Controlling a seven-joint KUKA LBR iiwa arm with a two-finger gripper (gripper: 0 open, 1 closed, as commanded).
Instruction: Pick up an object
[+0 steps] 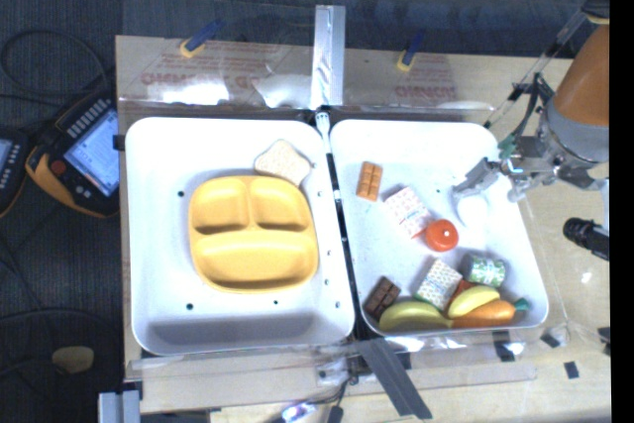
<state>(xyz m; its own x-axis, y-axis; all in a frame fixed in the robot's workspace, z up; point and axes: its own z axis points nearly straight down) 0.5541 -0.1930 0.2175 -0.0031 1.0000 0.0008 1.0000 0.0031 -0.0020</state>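
Orange wafer (369,180) upright, lengthwise near-far

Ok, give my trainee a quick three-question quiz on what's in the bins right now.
1. True or false: the yellow compartment tray lies in the right bin.
2. Which lies nearest the gripper? A) tomato B) banana C) bread slice
3. Fill in: the carrot lies in the right bin's ____ corner, by the camera.

Key: 1 false; 2 A; 3 near right.
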